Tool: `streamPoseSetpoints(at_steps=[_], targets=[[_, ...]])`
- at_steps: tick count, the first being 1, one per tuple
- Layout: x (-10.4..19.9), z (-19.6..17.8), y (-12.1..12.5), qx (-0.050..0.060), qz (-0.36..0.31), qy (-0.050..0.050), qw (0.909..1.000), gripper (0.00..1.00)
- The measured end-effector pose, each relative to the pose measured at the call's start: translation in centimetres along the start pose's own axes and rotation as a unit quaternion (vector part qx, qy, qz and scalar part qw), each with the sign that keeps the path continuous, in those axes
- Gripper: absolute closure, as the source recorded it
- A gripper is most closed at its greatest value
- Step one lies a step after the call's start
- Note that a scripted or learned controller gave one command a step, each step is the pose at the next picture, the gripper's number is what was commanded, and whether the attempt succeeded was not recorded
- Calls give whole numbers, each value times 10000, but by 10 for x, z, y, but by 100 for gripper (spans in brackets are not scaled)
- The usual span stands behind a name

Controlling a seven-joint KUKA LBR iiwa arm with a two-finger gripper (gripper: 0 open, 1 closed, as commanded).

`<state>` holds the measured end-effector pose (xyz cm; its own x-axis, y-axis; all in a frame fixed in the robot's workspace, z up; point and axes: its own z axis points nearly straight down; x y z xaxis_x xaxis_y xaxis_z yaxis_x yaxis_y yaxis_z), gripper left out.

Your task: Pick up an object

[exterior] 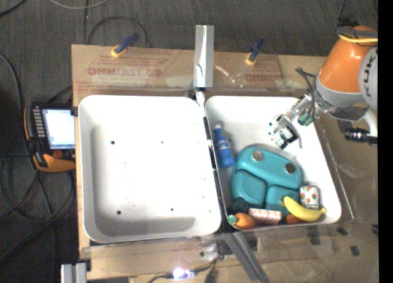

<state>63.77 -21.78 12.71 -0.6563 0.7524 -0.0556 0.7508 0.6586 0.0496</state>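
Over the right bin [319,153], toward two o'clock, I am hanging my claw [284,132]; whether it is apart or together, I cannot tell. I am eyeing the banana [303,210] at five o'clock, needing a centred, straight descent.

Overhead light is falling evenly; the two shallow white plastic bins [147,165] are reading bright, nearly washed out. Dark carpeted floor [61,5] is staying dim and grainy. Soft shadows are lying along the bin walls. A small glare spot is flaring at the bottom edge [179,273]. Overall focus is soft.
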Motion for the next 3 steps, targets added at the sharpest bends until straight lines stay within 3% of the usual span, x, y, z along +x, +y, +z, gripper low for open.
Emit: streamPoseSetpoints(at_steps=[1, 2, 3], targets=[[14, -5, -14, 252, 1098, 229, 9934, 100], [14, -13, -12, 247, 1088, 235, 9935, 100], [-7, 10, 24, 195, 716, 152, 9971, 100]])
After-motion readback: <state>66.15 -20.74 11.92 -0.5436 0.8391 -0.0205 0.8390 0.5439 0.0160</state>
